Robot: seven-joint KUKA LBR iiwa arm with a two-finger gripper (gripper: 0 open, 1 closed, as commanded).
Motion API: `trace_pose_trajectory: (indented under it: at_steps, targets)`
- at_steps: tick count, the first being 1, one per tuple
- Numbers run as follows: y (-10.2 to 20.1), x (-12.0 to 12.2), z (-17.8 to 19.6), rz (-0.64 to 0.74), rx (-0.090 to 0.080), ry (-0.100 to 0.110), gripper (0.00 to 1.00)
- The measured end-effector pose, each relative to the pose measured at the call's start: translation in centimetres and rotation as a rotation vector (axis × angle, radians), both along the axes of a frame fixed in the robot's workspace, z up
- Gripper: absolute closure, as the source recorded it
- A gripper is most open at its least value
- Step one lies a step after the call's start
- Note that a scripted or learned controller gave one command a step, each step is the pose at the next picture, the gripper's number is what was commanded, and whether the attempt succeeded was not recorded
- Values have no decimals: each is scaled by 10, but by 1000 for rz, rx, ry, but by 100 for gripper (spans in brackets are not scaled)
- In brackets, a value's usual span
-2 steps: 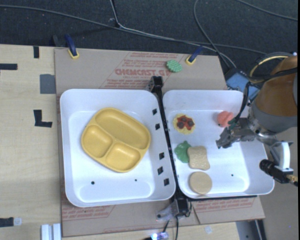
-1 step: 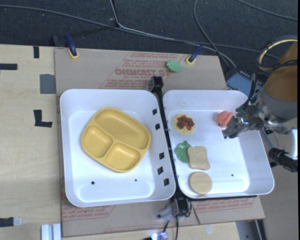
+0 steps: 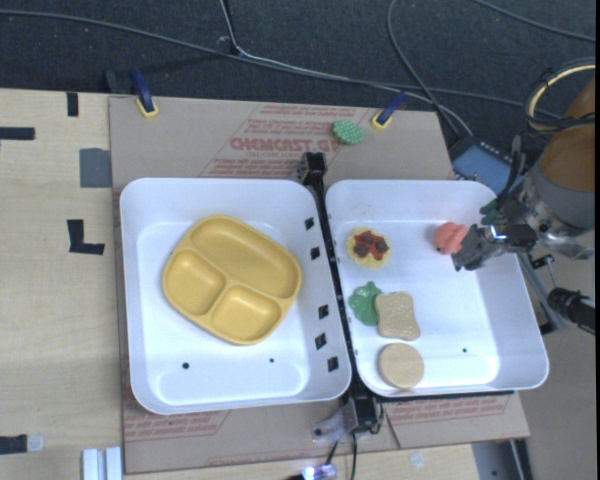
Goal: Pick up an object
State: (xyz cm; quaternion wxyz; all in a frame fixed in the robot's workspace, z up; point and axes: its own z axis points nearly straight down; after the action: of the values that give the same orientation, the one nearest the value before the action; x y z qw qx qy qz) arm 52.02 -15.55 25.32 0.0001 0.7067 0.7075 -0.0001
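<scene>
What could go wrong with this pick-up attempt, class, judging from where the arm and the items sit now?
1. The pink item sits right by the gripper near the right bin's wall, so a grasp may nudge it away.
2. The green piece, bread slice and round cracker crowd together; grabbing one could disturb its neighbours.

A robot test lab, by the look of it: two white bins [image 3: 140, 298] sit on a cardboard sheet [image 3: 270, 143] clipped down with clamps [image 3: 143, 98] (blue and yellow), loose cables [image 3: 280, 63] trail over dark carpet [image 3: 80, 28], and toy food [image 3: 369, 247] serves as props.
</scene>
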Motion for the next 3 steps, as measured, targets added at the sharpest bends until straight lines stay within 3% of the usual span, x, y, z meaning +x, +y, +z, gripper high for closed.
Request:
trace_pose_trajectory:
  at_steps: [3]
  targets:
    - [180, 6, -5, 6, 1, 3, 100]
